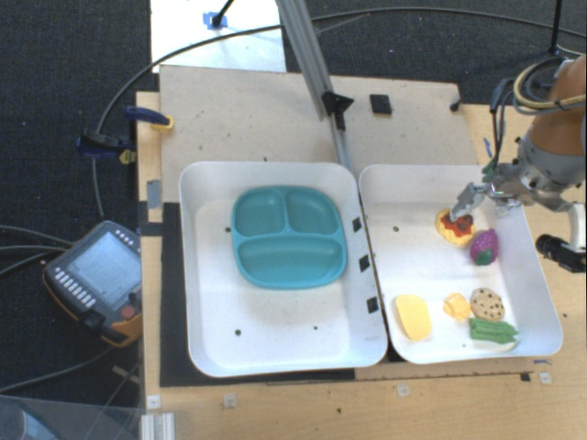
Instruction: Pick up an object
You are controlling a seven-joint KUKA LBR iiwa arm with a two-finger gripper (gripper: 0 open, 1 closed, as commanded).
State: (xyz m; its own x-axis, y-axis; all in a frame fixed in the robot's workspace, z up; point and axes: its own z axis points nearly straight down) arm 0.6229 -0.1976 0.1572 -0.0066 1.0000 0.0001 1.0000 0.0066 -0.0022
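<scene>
Right-hand shallow white bin [404, 191]: two-finger gripper [461, 212] lowered onto a small yellow-and-red toy food piece [454, 228], presumably chosen for pickup; whether its claw is clenched or released, cannot tell. Purple toy [484, 246] lies just beside; teal divided plastic plate [289, 236] occupies the left bin.

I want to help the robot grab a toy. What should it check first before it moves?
1. Gripper above a toy: ok, it hangs right over the yellow and red toy in the right bin.
2. Toy between the fingers: cannot tell.
3. Neighbours out of the way: not ok, the purple toy sits close beside it.
4. Other toys far enough: ok, the yellow block, cookie and green toy lie nearer the front.
5. Teal plate out of the path: ok, it sits in the left bin.
</scene>
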